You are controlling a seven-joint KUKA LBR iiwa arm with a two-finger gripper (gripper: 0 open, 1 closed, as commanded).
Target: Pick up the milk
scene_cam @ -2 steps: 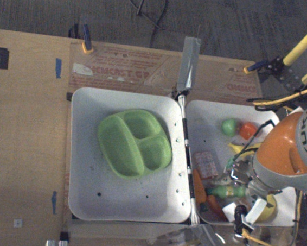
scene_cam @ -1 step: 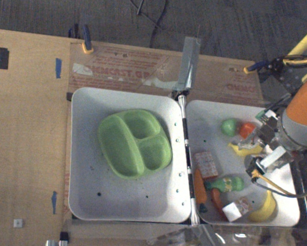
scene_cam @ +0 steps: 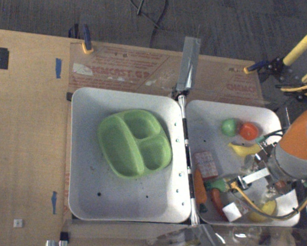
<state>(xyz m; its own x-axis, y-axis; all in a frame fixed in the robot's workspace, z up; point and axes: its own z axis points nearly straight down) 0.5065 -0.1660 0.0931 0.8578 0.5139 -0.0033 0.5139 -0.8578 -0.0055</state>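
Note:
A small pale carton with reddish print (scene_cam: 205, 163), which looks like the milk, lies flat in the right bin (scene_cam: 215, 116) near its left wall. My gripper (scene_cam: 270, 187) hangs low over the right bin's front right part, under the grey wrist and orange band (scene_cam: 302, 138). It is well to the right of the carton and apart from it. Between the two lie a green piece (scene_cam: 217, 184) and a small white block (scene_cam: 232, 211).
The right bin also holds a green ball (scene_cam: 229, 126), a red tomato (scene_cam: 248, 131), a banana (scene_cam: 244, 150), a carrot (scene_cam: 199, 187), a red piece (scene_cam: 219, 201) and a yellow piece (scene_cam: 268, 208). A green divided plate (scene_cam: 135, 143) lies in the left bin (scene_cam: 84, 156).

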